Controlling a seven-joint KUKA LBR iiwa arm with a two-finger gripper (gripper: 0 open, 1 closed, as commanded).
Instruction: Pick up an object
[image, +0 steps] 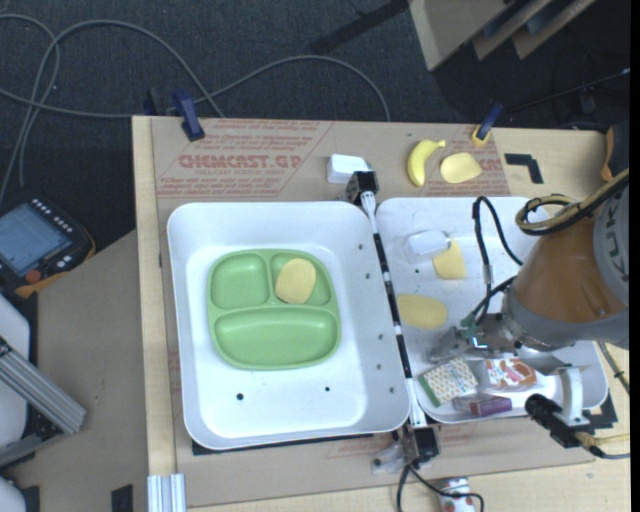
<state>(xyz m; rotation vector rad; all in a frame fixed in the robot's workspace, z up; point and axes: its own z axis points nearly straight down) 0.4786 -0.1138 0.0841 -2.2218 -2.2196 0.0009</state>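
Looking down at the near edge, the bench (300, 480) is a pale board, cables trailing off its front. On it sit the two white bins: the left bin (200, 400) carries a green divided plate (272, 310) with a yellow piece (295, 280) in its upper right compartment. The right bin (590, 385) is the busy one. Along its near side lie a patterned packet (447, 381), long axis running left to right with a slight tilt, a purple tube (482, 405) just beside it lying the same way, and a red-and-white packet (512, 374) to their right. The gripper (468, 338) hangs just above the patterned packet, low in the bin; whether its fingers are spread or pressed together, I cannot tell, and nothing shows between them. Further back in that bin, a yellow lump (422, 311), a yellow wedge (451, 262), a white piece (426, 242). Beyond the bins, a toy banana (424, 160) and a yellow half-round (460, 167) rest on the board. Dark carpet and looping cables behind; a handheld controller (35, 240) at far left.
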